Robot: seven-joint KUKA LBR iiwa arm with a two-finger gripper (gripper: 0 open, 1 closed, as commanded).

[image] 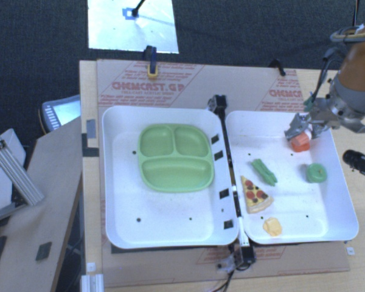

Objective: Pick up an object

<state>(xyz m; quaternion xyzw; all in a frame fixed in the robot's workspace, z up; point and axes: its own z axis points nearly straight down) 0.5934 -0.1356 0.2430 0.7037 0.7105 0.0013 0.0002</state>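
Note:
My gripper (300, 129) hangs over the far right part of the right bin (337, 227), directly above a small orange-red block (300, 142), which sits right at its tip. Whether the block is touched or gripped cannot be made out. A green pod-shaped toy (264, 171) lies in the middle of that bin. A round green piece (316, 173) rests near its right wall. Toward the near side lie a toy pizza slice (255, 194) and a small yellow lump (272, 226).
The left bin (118, 224) holds a light green divided plate (175, 157). A black divider strip (226, 163) runs between the bins. The arm's grey and orange body (356, 84) looms over the right bin's far right corner.

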